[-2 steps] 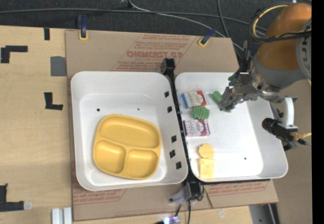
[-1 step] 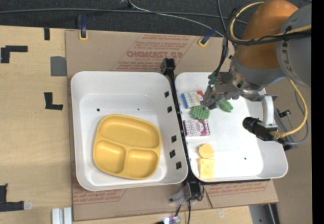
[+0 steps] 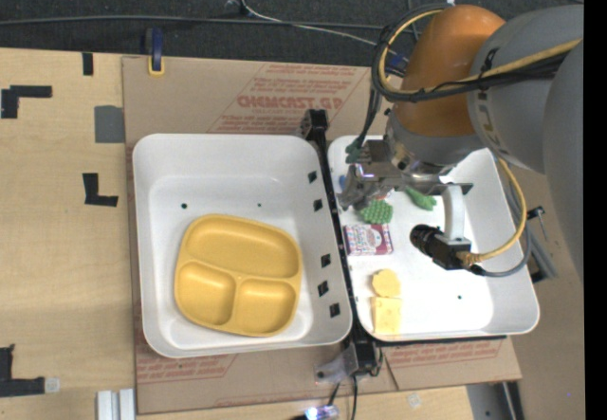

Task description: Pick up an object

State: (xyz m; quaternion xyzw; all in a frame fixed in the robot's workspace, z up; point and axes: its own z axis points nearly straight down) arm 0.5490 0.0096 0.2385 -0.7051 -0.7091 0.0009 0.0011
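My gripper (image 3: 363, 189) hangs low over the left part of the right bin (image 3: 493, 309), under the orange wrist band. A green studded piece (image 3: 378, 212) lies just below it, and I cannot tell whether they touch. A pink printed packet (image 3: 367, 239) lies in front of that. Nearer the front edge are a small yellow round piece (image 3: 385, 283) and a pale yellow block (image 3: 388, 315). Another green object (image 3: 421, 197) peeks out from under the wrist.
The left bin (image 3: 156, 172) holds a yellow divided tray (image 3: 237, 274). A black divider (image 3: 327, 219) runs between the bins. A black connector with a yellow cable (image 3: 438, 247) hangs from the arm over the right bin. Brown cardboard lies under both bins.
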